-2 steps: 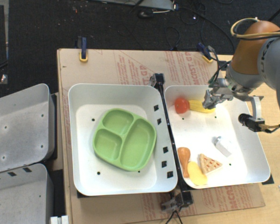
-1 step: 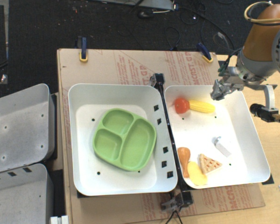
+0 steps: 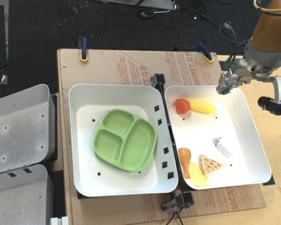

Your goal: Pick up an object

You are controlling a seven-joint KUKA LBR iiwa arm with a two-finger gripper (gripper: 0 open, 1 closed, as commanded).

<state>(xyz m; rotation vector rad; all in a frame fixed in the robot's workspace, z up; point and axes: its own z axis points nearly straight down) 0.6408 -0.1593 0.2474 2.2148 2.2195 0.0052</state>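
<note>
Two white bins (image 3: 75, 125) sit on a cardboard-topped surface (image 3: 117, 64) above dark, cable-strewn floor (image 3: 33, 27); the hand (image 3: 225, 87) hovers, its opening impossible to tell.

Two white bins (image 3: 79, 172); one green tray (image 3: 125, 139); six small items (image 3: 201, 107)

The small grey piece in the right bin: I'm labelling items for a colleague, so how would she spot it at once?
Start at the right bin, the one without the green plate. Near its middle, above the waffle wedge, lies the small grey piece. It is the only dull grey thing among red, yellow and orange toy foods.
</note>
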